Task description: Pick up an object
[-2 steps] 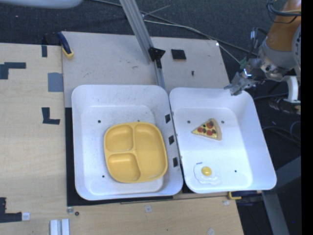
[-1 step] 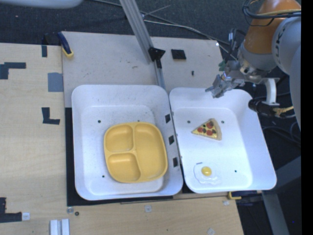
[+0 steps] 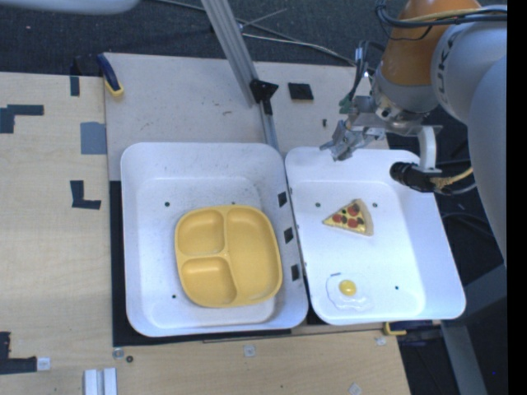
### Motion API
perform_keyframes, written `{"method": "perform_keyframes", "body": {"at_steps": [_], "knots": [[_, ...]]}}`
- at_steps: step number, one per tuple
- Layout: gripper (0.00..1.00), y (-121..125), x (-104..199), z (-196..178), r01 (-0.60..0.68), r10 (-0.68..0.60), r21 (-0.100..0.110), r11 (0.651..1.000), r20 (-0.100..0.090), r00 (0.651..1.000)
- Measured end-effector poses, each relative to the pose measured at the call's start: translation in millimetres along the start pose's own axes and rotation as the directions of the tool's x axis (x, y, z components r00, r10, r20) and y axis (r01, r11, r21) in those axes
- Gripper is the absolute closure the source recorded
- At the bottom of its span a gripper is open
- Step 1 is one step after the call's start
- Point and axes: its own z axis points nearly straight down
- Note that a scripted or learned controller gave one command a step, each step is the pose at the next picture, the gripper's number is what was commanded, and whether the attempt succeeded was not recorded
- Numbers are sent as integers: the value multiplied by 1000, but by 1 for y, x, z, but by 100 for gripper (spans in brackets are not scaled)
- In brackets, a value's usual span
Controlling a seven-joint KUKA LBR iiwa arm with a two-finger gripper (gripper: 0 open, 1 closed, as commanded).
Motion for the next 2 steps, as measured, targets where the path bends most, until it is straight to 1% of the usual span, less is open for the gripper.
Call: {"method": "perform_keyframes", "body": {"at_steps": [2], "knots": [[100,-7,126,9,0,0,2,1000,1,1000]]}}
